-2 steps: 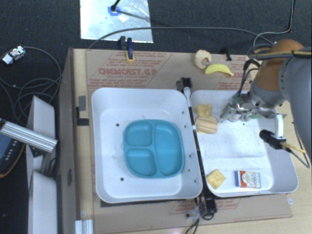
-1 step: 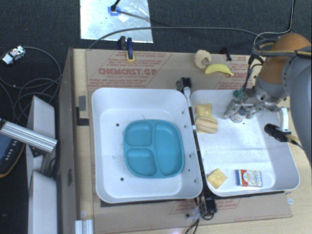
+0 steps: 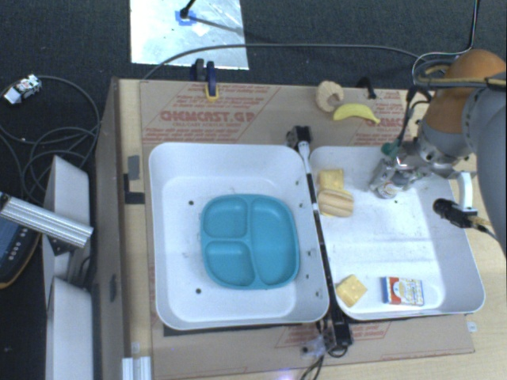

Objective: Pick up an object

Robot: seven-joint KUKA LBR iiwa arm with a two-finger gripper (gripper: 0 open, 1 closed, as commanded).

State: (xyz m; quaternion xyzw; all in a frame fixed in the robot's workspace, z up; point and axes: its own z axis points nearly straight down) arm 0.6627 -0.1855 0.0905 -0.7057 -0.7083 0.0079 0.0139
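Red block lettering runs across the brown cardboard-covered surface [image 3: 238,105] behind the bins; it seems to read "CHEMCAST GP", with smaller lines of print above and below too fine to make out. The small blue-and-white printed carton [image 3: 402,290] lying flat in the right white bin [image 3: 463,271] carries a picture and some print, illegible from here.

The grey arm with its orange band [image 3: 467,74] comes in from the right and bends down over the far part of the right bin, wrist pointing downward. The metal hand [image 3: 388,187] sits low at the bin floor; I cannot tell how wide it is or whether it touches anything, and nothing shows between its tips.

Just to the left of the hand lie a pale yellow square block [image 3: 331,179] and a tan bread-roll-shaped piece [image 3: 336,203], close against the bin's dividing wall. Nearer the viewer, well apart from the hand, rests a yellow wedge-shaped piece [image 3: 351,289], beside the carton. Beyond the hand, outside the bin, a yellow banana [image 3: 356,113] and a cream curled object [image 3: 329,95] lie on the surface. Further left, the left white bin [image 3: 170,180] holds a teal divided plastic plate [image 3: 249,240].
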